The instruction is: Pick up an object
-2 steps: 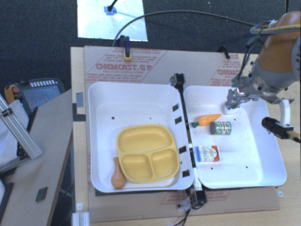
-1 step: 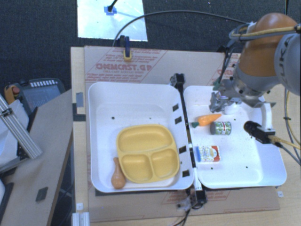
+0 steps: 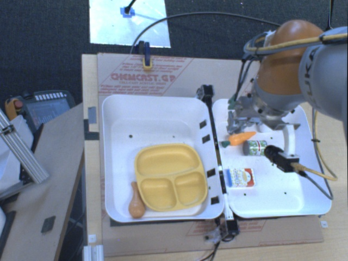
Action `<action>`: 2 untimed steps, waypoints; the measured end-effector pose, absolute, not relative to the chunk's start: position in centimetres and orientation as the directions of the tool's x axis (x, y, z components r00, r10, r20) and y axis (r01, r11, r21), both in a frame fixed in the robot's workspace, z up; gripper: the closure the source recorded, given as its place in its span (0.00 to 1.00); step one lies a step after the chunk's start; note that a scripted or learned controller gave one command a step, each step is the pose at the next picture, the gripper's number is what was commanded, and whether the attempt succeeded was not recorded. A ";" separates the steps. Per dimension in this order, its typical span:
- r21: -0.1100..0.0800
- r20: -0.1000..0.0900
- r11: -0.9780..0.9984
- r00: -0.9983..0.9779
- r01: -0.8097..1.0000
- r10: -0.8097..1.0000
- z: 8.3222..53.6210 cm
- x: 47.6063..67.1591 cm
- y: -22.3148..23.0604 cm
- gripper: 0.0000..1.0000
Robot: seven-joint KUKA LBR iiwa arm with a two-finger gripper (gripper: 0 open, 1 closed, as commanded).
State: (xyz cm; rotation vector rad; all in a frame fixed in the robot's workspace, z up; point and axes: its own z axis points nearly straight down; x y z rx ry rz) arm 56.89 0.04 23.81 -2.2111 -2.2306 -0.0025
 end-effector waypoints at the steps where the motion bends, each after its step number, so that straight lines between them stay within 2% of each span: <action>1: 0.000 0.002 0.009 -0.009 1.000 1.000 22.7 55.5 4.7 1.00; 2: 0.000 0.002 0.009 -0.009 1.000 1.000 23.3 53.7 9.4 1.00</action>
